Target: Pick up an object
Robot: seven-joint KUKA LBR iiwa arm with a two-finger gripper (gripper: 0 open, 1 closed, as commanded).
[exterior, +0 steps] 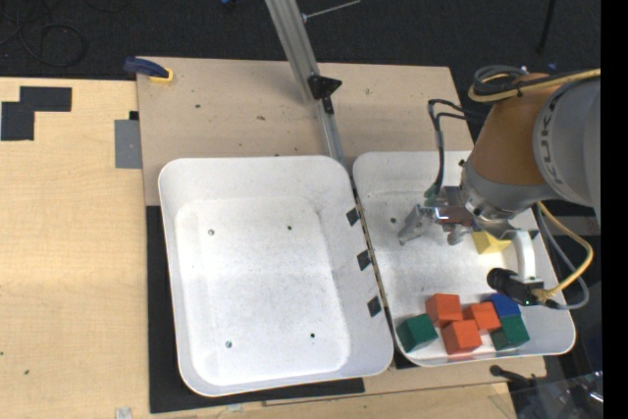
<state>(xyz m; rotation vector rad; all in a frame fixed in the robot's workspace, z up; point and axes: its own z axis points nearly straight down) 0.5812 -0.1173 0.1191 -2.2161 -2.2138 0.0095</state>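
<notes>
The right bin [392,177] holds a cluster of blocks near its front edge: a green block [417,331], three orange blocks [444,307] [461,337] [485,316], a blue block [506,305] and another green block [510,335]. A yellow block [487,241] lies partly hidden under the arm's wrist. My gripper [414,225] hangs over the middle of the right bin, well behind the cluster, and I see nothing between its fingers.
The left bin [196,182] lies beside the right one, with black clips [363,258] along the shared wall. A slanted aluminium post [289,25] rises behind the bins. Cables [545,285] trail at the right bin's right edge.
</notes>
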